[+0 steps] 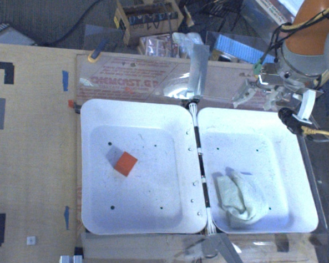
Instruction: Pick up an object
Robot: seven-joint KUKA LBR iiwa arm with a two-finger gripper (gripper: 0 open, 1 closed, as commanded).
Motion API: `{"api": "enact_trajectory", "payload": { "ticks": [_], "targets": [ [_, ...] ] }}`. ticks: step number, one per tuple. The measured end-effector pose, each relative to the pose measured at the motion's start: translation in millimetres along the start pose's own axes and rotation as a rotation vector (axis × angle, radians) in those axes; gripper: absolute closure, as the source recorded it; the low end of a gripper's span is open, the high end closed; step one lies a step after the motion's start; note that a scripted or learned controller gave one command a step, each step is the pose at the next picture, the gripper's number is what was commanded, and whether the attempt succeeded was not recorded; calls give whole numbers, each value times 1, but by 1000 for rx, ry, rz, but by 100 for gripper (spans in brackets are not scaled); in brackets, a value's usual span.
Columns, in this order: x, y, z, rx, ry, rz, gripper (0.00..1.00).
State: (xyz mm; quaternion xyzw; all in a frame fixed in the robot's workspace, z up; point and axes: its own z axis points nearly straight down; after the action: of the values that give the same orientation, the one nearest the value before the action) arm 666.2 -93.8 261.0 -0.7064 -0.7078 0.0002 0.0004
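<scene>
A small orange-red block [126, 163] lies in the left bin [83, 167], left of that bin's middle. A crumpled pale cloth [239, 197] rests in the near part of the right bin [304, 164]. My gripper [259, 99] hangs above the far rim of the right bin, well away from both objects. It is open, its fingers spread with nothing between them. The grey arm with its orange band [321, 18] comes in from the upper right.
Beyond the bins lie a brown board [134, 76], a metal divider post [199, 69], clutter and cables. A black cable connector [290, 120] hangs over the right bin's far right corner. A wooden bench top [30, 148] stretches to the left.
</scene>
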Motion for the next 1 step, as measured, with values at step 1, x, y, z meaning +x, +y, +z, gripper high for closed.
{"api": "enact_trajectory", "payload": {
  "ticks": [1],
  "targets": [
    [-14, -75, 78, -2, 0, -379, 0]
  ]
}}
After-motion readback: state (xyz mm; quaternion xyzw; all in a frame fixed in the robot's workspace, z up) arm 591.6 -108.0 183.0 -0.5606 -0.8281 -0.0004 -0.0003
